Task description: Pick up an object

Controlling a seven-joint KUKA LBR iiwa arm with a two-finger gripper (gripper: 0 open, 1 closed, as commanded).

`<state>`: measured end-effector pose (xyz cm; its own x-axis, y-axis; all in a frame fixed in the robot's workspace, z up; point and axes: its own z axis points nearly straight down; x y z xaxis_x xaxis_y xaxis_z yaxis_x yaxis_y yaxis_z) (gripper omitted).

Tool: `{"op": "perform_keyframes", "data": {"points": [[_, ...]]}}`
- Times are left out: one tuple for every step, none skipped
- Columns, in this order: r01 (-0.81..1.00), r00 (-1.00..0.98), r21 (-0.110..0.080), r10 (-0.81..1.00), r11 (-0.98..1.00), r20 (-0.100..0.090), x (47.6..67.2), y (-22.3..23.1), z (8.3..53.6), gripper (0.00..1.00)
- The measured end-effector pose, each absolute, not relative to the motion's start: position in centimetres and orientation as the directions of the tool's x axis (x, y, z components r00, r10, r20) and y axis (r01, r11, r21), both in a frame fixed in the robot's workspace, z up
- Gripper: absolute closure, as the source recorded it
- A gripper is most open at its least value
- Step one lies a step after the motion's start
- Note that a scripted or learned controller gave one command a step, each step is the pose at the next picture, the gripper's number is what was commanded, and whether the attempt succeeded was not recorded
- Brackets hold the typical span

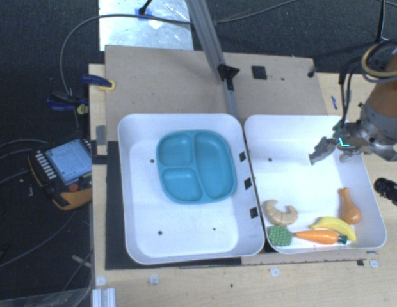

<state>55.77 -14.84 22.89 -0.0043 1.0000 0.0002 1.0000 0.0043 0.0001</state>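
I see the bench [186, 82], a tan board top on dark carpet, carrying two shallow white bins side by side and touching along their inner edges. The left bin [137, 229] sits near the board's middle, the right bin [282, 136] beside it toward the arm's side. A small dark square [259, 72] lies on the bare board behind the right bin

The arm [383, 117] is grey with an orange band above the wrist, black cables looping nearby, ending in a dark-fingered gripper [321, 151] lit by a small teal light.
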Motion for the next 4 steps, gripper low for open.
{"op": "perform_keyframes", "data": {"points": [[1.0, -0.004, 0.002, 1.0, 0.004, 0.0, 55.8, -14.8, 22.9, 0.0], [1.0, -0.001, -0.002, 1.0, 0.001, 0.0, 56.2, -15.7, 17.3, 0.0], [1.0, -0.002, -0.003, 1.0, 0.002, 0.0, 56.7, -15.1, 11.3, 0.0], [1.0, 0.0, 0.004, 1.0, 0.0, -0.001, 56.9, -15.1, 8.6, 0.0]]}}
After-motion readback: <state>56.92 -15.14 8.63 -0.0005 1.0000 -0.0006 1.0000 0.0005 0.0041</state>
